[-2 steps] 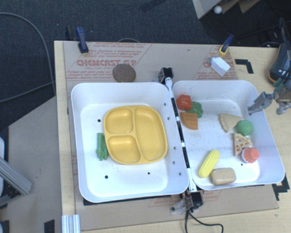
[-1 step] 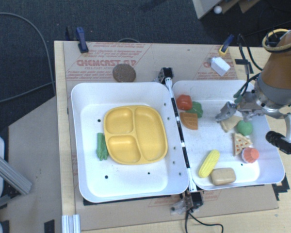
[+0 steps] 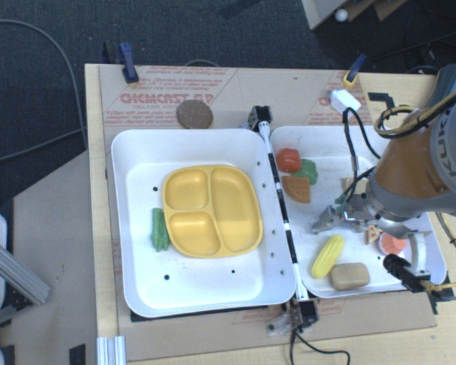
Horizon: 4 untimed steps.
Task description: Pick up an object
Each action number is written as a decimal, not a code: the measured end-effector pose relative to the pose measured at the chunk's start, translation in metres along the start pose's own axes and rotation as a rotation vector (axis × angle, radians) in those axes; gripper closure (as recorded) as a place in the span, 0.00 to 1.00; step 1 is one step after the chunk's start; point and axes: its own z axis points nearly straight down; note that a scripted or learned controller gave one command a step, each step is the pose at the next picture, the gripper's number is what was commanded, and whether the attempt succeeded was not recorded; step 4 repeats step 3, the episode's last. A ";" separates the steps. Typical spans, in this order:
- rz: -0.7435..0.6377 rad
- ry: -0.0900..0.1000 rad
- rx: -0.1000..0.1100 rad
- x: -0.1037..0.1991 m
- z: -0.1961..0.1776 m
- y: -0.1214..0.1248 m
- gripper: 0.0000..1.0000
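Right bin (image 3: 320, 138) holds small toy foods. A red tomato-like piece (image 3: 289, 159) lies at the far left, touching a green leafy piece (image 3: 308, 171) on its right, with an orange wedge (image 3: 297, 189) just nearer. A yellow corn cob (image 3: 327, 255) lies tilted near the front, beside a tan bread-like block (image 3: 350, 276). A pink-red piece (image 3: 394, 243) sits to the right
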 end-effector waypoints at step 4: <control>-0.002 0.000 -0.001 0.093 -0.100 -0.035 1.00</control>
